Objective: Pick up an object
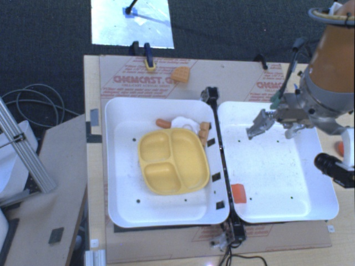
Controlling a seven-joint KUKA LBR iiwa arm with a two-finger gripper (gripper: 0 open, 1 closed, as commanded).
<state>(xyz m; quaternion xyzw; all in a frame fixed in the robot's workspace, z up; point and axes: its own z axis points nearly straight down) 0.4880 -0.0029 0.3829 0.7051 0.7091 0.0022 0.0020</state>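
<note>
Nearest to me, at the near edge of the right bin (327, 204), lies a small orange-red block (238, 193), close to the divider between the two bins. Going from the left: the left bin (119, 170) carries a yellow divided plate (173, 161) in its middle. Just beyond the plate's far edge I see a small orange sausage-shaped piece (163, 123), a white object (186, 124) partly hidden by the plate, and a small tan piece (204, 132) near the divider. On the surface (233, 79) beyond the bins rests a waffle-like orange piece (180, 74).

Further right, the tool (259, 125) hangs over the far part of the right bin, well apart from the orange-red block and from the things in the left bin. Nothing sits between its fingers, but I cannot tell if they are spread or pressed together.

As I judge it, the task is not yet done: no object is lifted, every one rests in place. Choosing an object, descending, closing and raising all remain.
</note>
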